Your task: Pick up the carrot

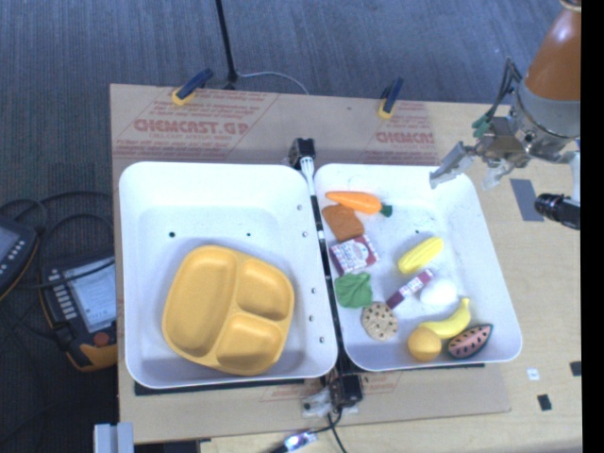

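The carrot [353,201] is orange with a small green top and lies flat at the far left corner of the right bin [479,243], close to the divider between the bins. My gripper [472,169] hangs above the far right rim of that bin, well to the right of the carrot and apart from it. Its two fingers [450,166] are spread open with nothing between them.
Crowding the right bin are a brown bread piece [343,223], a red-and-white packet [354,252], a green leaf [354,289], a cookie [379,321], corn [420,253], a banana [447,321] and a watermelon slice [469,340]. In the left bin [151,206] sits a yellow divided plate [229,307].
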`<action>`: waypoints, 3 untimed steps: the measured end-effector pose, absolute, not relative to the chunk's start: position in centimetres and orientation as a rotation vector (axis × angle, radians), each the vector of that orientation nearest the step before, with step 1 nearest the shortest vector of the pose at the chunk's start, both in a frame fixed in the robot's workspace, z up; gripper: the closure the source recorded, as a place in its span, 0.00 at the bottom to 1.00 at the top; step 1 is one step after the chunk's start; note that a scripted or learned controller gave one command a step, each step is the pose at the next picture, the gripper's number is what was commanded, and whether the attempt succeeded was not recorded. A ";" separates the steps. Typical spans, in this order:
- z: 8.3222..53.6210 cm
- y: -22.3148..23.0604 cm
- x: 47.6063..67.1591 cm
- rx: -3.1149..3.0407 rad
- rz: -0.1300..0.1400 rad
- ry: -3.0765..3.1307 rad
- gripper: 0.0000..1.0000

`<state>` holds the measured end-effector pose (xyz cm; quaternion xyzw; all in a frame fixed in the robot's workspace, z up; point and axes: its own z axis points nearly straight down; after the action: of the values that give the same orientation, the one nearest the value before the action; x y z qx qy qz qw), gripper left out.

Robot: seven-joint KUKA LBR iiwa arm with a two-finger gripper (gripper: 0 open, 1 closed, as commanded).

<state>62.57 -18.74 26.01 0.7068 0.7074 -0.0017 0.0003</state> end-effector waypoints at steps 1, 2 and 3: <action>14.6 -10.7 65.5 2.457 -0.014 1.974 0.00; 9.2 -10.1 64.8 2.376 0.009 2.040 0.00; 10.3 -9.9 65.0 2.373 0.016 2.042 1.00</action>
<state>65.00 -9.93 10.29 0.7580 0.6522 0.0052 0.0055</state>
